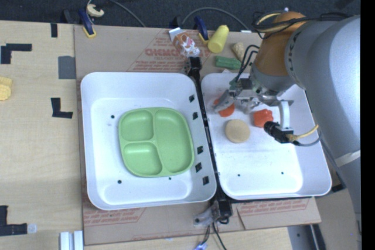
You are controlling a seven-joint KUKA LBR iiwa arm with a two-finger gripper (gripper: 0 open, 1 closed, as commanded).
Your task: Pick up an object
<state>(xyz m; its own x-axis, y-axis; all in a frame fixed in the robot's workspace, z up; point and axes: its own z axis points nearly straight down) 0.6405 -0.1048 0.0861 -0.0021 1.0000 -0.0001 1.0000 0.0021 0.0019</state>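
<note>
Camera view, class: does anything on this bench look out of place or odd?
Yes. A yellow cylindrical block, a green rectangular block and a beige lumpy piece lie on the brown cardboard behind the right white bin, outside both bins. The green divided plate sits squarely in the left white bin.

The arm (334,73) is smooth grey with an orange band (275,47) above the wrist, black and yellow cables trailing from it.

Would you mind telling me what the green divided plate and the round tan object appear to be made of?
The green divided plate looks like moulded plastic: uniform colour, soft sheen, rounded compartment ridges. The round tan object looks matte and unglossy, perhaps foam or plastic play food; the view leaves that open.
</note>
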